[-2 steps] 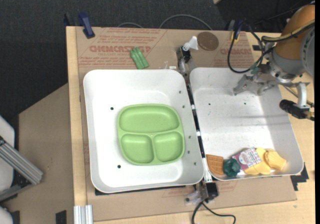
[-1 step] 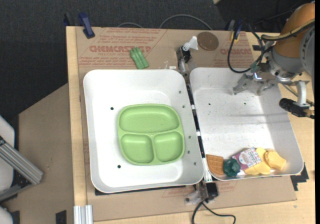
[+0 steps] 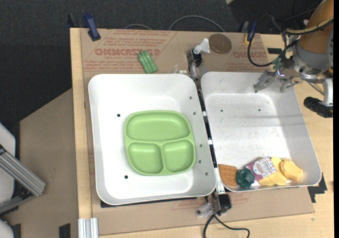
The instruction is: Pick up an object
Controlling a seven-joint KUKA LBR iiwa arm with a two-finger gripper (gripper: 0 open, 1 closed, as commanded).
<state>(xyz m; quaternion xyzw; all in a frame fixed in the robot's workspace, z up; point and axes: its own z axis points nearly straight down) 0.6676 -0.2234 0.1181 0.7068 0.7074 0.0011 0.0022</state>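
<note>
The gripper (image 3: 273, 79) sits at the 2 o'clock part of the view, above the far rim of the right bin (image 3: 254, 125). Its two fingers (image 3: 261, 84) are spread apart, with nothing between them. The arm (image 3: 318, 41), grey with an orange band, enters from the 3 o'clock edge.

The task objects lie clustered in the near corner of the right bin, at about 5 o'clock, well apart from the gripper:
- a waffle-patterned orange piece (image 3: 228, 175) at the left of the cluster;
- a dark green object (image 3: 245, 178) just beside it;
- a pink and white packet (image 3: 264, 167), touching the green object;
- yellow pieces (image 3: 283, 173) at the right; their exact shapes are hard to make out at this resolution.

The left bin (image 3: 106, 141) holds a green divided tray (image 3: 159, 142) with three compartments, lying flat near its centre.

On the cardboard sheet (image 3: 127, 46) beyond the bins, at 12 o'clock, lie a small green item (image 3: 148, 62) and a brown disc (image 3: 220, 44).
</note>
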